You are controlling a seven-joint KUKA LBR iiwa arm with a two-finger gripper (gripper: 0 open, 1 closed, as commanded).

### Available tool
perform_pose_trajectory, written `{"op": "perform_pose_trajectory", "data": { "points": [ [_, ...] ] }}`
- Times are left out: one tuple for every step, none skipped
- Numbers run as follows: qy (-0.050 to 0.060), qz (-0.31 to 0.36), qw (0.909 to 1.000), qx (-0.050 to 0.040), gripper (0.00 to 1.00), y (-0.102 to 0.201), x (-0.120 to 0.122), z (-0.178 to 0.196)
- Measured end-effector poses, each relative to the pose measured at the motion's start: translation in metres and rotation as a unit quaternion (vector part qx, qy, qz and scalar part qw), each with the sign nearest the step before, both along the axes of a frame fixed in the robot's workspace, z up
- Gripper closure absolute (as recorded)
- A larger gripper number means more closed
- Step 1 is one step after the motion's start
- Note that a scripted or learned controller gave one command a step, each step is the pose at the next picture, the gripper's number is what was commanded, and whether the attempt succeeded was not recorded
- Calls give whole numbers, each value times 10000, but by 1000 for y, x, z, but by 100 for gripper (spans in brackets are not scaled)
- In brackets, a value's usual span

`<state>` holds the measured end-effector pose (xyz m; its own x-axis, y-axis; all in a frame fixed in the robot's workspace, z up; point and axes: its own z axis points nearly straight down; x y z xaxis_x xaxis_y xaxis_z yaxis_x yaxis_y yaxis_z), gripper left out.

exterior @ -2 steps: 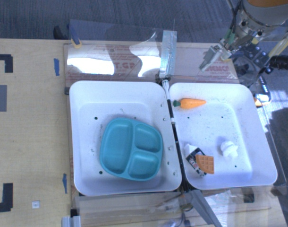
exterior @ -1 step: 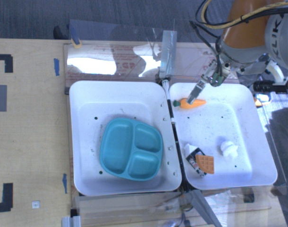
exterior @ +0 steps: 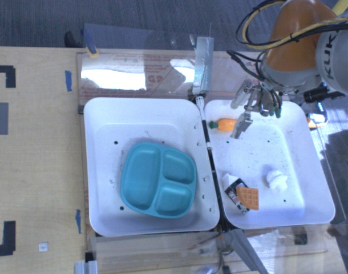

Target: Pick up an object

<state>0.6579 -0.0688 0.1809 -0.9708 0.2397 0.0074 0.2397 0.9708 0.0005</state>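
Over right bin (exterior: 316,207): gripper (exterior: 241,124) approaching, grip state unclear.
Orange object (exterior: 226,124) sits just beside it; next, centre over it and descend.

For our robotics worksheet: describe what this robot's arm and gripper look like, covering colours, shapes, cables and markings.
The arm has a grey casing with dark lettering, cut off at the picture's edge. A rounded orange band sits above the wrist. Yellow and black cables loop around it. The gripper is slim, grey and metallic, with thin fingers.
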Motion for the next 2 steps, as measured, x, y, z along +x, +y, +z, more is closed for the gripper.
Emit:
{"op": "perform_pose_trajectory", "data": {
  "points": [
    [25,-1110,9938,-8,0,-42,1,-85],
    [31,-1112,9938,-8,0,-42,1,-86]
  ]
}}
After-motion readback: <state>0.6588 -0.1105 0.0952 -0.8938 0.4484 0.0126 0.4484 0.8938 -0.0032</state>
